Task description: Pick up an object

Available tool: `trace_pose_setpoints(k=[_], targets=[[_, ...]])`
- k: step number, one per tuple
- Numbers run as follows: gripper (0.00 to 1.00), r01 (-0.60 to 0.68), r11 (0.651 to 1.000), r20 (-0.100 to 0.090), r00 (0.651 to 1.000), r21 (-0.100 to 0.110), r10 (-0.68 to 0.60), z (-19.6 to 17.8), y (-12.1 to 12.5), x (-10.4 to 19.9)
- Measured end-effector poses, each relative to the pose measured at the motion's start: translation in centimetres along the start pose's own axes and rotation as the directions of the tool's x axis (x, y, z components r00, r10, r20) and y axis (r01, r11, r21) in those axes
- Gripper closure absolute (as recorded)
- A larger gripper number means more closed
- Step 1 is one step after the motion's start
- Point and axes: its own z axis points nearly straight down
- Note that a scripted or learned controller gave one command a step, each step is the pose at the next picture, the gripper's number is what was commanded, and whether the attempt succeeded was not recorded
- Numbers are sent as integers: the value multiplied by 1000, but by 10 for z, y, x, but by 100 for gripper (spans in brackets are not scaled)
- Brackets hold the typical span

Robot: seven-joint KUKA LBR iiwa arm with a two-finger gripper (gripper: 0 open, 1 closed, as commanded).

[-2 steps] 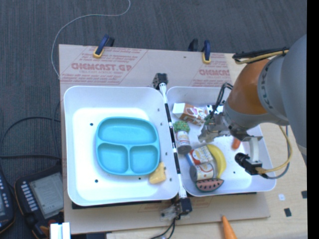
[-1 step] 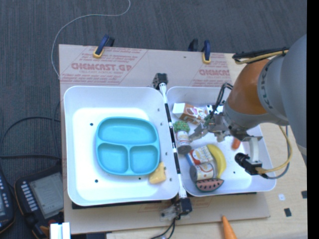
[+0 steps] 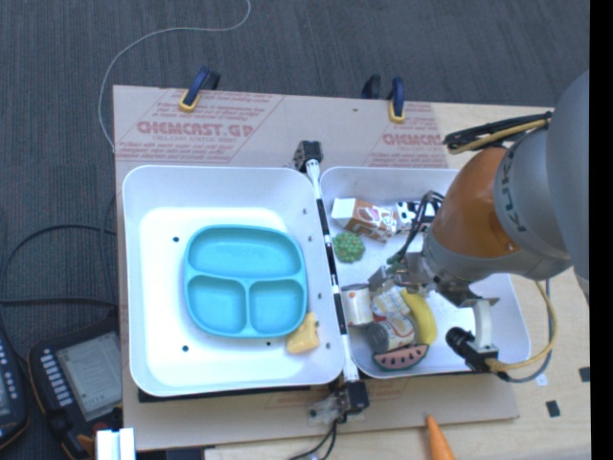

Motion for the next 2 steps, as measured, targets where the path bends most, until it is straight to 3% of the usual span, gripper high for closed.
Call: trace_pose_setpoints(k=[1, 2], targets=[[100, 1, 1000, -3, 1000, -1, -1, -10, 1, 1], [0, -5, 1000, 6, 1000, -4, 5, -11, 1, -4]])
